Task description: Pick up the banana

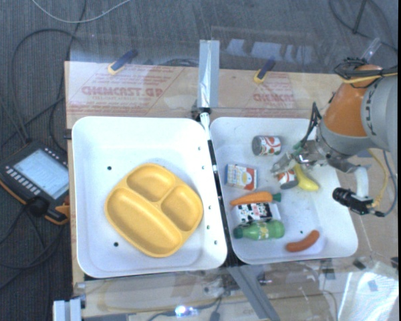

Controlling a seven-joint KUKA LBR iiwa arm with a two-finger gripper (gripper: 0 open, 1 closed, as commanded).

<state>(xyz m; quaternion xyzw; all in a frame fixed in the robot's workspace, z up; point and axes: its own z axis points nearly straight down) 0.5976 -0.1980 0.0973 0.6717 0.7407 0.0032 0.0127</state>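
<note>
Banana (307, 179) lies in the right bin (334, 239), just beside our gripper (298, 156); we cannot tell how far it is open or whether it touches.

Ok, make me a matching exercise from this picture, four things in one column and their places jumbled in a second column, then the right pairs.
Things:
1. yellow compartment plate
2. small yellow banana
3. red sausage
4. orange carrot

Places:
A. near the right bin's front right corner
B. in the left bin
C. right bin's middle, just above the black and white carton
D. beside the gripper, right bin's right side

Pairs: 1-B, 2-D, 3-A, 4-C
</note>
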